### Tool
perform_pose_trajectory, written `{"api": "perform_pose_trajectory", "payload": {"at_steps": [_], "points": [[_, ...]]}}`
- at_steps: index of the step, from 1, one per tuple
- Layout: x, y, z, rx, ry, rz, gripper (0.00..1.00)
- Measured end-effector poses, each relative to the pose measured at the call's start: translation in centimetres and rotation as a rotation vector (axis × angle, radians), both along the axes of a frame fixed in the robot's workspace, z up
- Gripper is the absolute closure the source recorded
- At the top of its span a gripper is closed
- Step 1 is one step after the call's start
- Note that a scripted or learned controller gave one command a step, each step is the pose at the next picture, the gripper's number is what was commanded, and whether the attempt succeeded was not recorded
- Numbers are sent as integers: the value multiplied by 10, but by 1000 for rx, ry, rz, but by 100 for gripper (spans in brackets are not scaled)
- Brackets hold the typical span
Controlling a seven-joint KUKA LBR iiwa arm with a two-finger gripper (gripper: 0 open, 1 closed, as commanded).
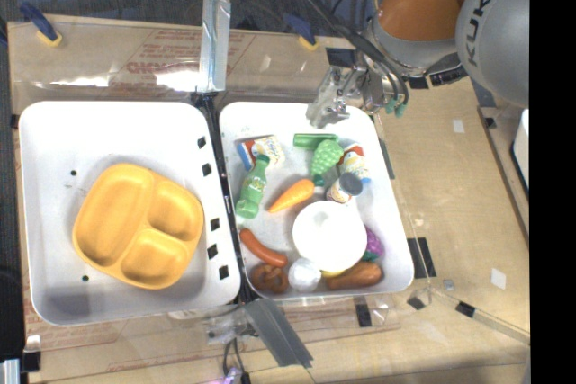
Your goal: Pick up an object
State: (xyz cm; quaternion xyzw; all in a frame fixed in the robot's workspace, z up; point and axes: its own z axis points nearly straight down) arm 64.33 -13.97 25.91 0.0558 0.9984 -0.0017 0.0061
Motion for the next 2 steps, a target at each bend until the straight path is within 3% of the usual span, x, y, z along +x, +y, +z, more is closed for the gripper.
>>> {"api": "perform_pose_trajectory", "payload": {"at_steps": [1, 2], "points": [[-9, -50, -134, 5, 19, 219, 100], [16, -23, 4, 1, -1, 22, 100]]}}
